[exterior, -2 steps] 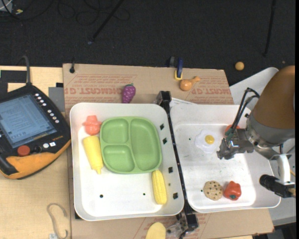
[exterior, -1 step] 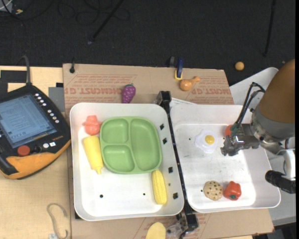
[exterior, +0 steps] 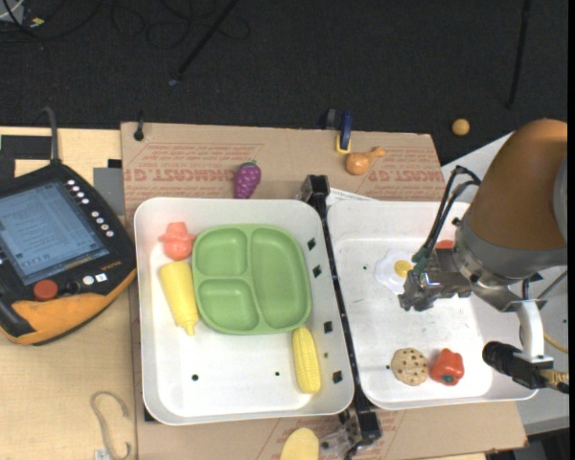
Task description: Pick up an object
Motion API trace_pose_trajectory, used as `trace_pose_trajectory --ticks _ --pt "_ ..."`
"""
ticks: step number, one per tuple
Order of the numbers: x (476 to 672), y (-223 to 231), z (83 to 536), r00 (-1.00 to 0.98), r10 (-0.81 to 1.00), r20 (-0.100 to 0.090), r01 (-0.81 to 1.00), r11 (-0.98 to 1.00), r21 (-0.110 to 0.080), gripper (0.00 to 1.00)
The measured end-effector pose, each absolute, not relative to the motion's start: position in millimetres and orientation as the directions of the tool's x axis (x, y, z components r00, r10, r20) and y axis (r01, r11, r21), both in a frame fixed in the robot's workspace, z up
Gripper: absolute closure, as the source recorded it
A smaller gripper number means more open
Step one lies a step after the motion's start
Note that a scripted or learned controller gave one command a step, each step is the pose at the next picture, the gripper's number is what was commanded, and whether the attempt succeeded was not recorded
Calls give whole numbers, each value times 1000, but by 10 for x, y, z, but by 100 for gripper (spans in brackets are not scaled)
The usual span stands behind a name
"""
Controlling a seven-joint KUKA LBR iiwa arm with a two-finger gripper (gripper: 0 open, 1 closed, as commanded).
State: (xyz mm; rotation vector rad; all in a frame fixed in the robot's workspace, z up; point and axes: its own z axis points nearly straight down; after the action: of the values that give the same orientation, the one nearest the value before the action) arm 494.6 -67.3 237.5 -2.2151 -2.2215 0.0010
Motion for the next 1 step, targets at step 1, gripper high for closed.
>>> trace_pose_trajectory --ticks 1 --pt "4888 -717 2235 0 1000 1 1000 0 -4 100"
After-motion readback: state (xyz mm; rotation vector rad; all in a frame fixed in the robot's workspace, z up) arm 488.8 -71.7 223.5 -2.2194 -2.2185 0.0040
